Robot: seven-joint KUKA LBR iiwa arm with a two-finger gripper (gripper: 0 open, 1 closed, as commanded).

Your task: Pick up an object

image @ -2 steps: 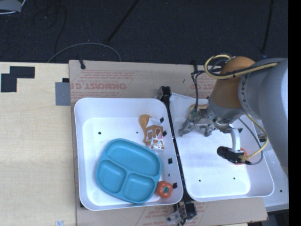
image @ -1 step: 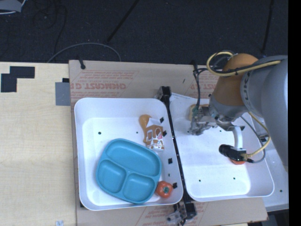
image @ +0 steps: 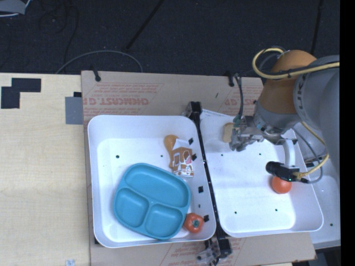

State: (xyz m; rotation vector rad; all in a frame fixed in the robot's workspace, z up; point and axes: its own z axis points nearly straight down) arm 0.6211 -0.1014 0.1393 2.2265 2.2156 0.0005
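Observation:
My gripper [image: 239, 141] hangs low over the far left corner of the right bin [image: 260, 220]. A small tan object [image: 227, 131] lies just to its left, close against it; I cannot tell whether they touch. An orange-red round fruit [image: 281, 185] sits at the right side of the same bin, well clear of the gripper. The left bin [image: 102, 148] holds a blue divided plate [image: 151, 200], a small patterned carton [image: 182, 162], a tan piece [image: 170, 143] behind the carton, and a red tomato [image: 193, 223] at the near right corner.
The grey arm with its orange band [image: 288, 87] reaches in over the right bin's far right side. A black fitting with cables [image: 282, 171] hangs just above the orange-red fruit. A black divider [image: 202, 165] runs between the bins.

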